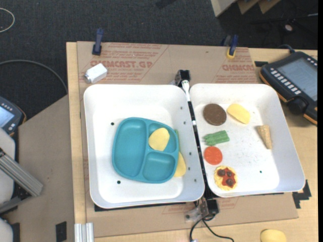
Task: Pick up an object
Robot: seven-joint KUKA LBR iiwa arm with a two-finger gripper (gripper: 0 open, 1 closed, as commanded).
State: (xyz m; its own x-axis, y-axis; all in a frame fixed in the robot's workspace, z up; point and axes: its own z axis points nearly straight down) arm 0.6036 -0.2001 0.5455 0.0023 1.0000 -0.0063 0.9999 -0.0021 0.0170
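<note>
The right bin (282,135) holds several toy foods: a brown round cookie (215,114), a yellow piece (238,113), a green bean pod (216,137), a red tomato slice (213,155), a small pizza with red topping (225,177) and a tan cone (264,135). In the left bin (101,110) lies a blue divided tray (136,150) with a yellow piece (159,139) in its upper right compartment. Another yellow piece (180,165) sits against the tray's right edge.
A black tablet-like pendant (295,79) lies on the bench at the right. A small white block (96,73) sits at the bench's back left, and blue clamps (97,40) hold the cardboard's far edge. A yellow object (272,235) lies below the right bin.
</note>
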